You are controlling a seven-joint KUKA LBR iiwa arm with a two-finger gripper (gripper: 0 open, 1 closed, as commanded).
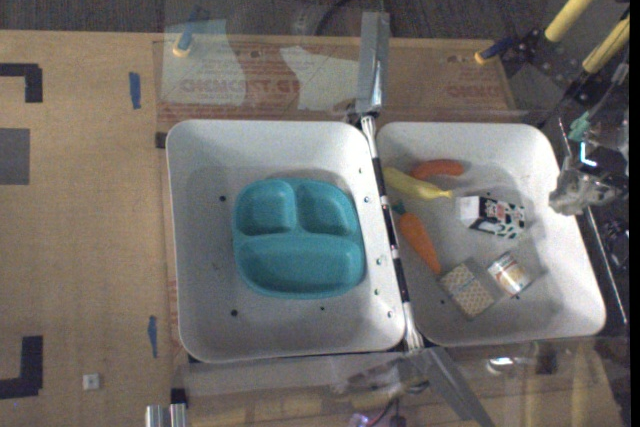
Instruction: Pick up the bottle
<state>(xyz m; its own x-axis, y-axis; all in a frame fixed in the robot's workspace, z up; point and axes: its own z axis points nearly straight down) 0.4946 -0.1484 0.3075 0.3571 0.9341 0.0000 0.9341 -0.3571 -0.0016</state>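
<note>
A small black-and-white cow-patterned bottle (497, 215) with a white end lies on its side in the upper middle of the right bin (570, 315). My gripper (568, 197) hangs over that bin's right rim, to the right of the bottle and apart from it, with a stretch of bare bin floor between them. Nothing shows between the gripper and the bottle. The gripper is pale and blurred against the bin wall.
The right bin also holds an orange piece (438, 169), a yellow banana (415, 185), a carrot (420, 241), a checked block (467, 289) and a small jar (509, 273). A teal divided plate (298, 237) lies in the left bin (200, 165).
</note>
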